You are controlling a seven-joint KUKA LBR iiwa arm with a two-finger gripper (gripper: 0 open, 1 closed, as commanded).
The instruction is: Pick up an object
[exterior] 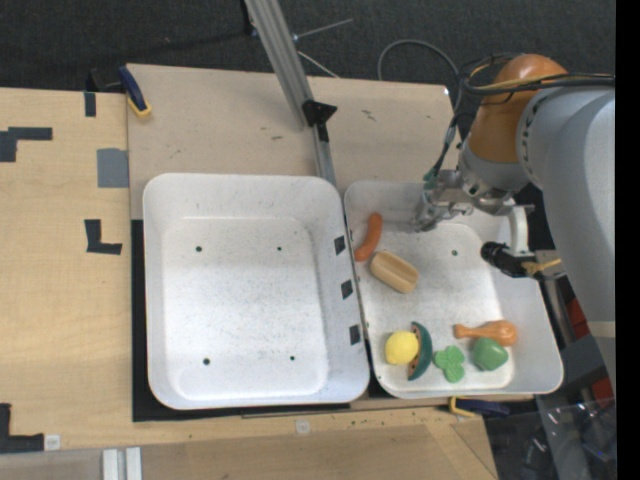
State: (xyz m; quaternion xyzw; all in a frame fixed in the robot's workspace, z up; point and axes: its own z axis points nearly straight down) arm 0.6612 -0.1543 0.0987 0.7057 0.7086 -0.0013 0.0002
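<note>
The right bin (520, 308) holds an orange sausage (368, 236), a tan bread roll (393, 271), a yellow lemon (401, 347), a dark green curved pod (421, 351), a green leafy piece (451, 362), a green pepper (489, 354) and an orange drumstick (486, 332). My gripper (433, 211) hangs over the bin's far part, right of the sausage and above the roll. Nothing shows between its fingers.
The left bin (245, 288) lies beside the right one. A slanted metal post (285, 63) rises from between the bins' far edges. Cables loop behind the arm at the back right. A blue and yellow clamp (134, 92) sits on the bench's far left corner.
</note>
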